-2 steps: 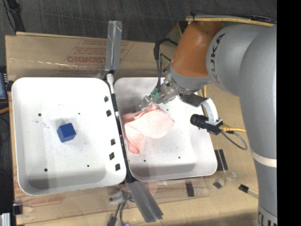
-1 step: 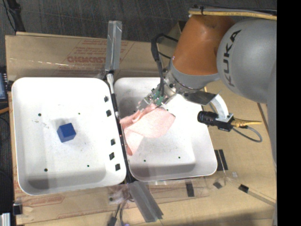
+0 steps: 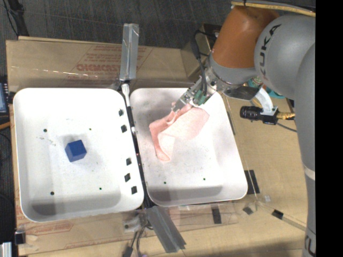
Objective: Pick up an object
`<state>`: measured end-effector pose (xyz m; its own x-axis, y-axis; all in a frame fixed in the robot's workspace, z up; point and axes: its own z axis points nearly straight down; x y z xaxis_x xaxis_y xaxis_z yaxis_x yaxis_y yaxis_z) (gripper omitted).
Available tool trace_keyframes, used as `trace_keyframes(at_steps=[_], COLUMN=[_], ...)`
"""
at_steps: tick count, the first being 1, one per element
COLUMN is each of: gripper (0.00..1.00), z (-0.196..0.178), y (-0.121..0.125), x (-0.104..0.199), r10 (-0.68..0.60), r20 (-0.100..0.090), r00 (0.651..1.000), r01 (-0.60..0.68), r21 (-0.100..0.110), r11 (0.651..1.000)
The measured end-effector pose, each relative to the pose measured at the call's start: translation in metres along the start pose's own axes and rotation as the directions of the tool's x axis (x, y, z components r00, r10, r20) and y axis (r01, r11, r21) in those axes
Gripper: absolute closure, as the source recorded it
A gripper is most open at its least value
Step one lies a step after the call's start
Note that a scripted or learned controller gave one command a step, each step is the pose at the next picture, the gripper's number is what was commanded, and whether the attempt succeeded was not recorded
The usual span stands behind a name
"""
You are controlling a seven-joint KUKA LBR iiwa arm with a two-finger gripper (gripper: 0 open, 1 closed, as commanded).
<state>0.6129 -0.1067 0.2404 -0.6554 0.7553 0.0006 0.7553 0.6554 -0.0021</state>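
A: What is seen nearest the camera?

B: The grey arm (image 3: 292, 63) with its orange band is seen largest, at the right of the view, reaching down and leftward over the right bin (image 3: 230, 183).

A: Where is the gripper found?

B: The gripper (image 3: 188, 101) is seen at the upper part of the right bin, directly at the top edge of a pink cloth (image 3: 174, 128).

A: How are the jaws set?

B: The jaws appear to be drawn together on the upper edge of the pink cloth; a fold of it is seen between them. The fingertips are small in the view, so the pinch is judged only from the cloth being gathered at that point.

A: How is the cloth laid out?

B: It is draped from the gripper down and to the left, crumpled, with its lower end resting on the floor of the right bin.

A: What is noted elsewhere?

B: A blue cube (image 3: 76, 150) is seen in the left bin (image 3: 32, 208), well apart from the gripper. Brown cardboard (image 3: 64, 58) is seen behind the bins.
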Motion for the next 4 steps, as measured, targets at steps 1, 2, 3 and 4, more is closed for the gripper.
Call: trace_keyframes(at_steps=[1,2,3,4], gripper=[1.0,0.0,0.0,1.0], z=[0.049,0.049,0.146,0.135], y=[0.024,0.023,0.007,0.009], x=[0.021,0.02,-0.043,-0.042], r10=[-0.511,-0.511,-0.26,-0.265], r20=[-0.001,0.0,0.004,0.005], r00=[0.859,0.86,0.966,0.964], r01=[0.511,0.511,0.26,0.265], r21=[-0.001,0.0,-0.004,-0.004], r11=[0.859,0.86,0.966,0.964])
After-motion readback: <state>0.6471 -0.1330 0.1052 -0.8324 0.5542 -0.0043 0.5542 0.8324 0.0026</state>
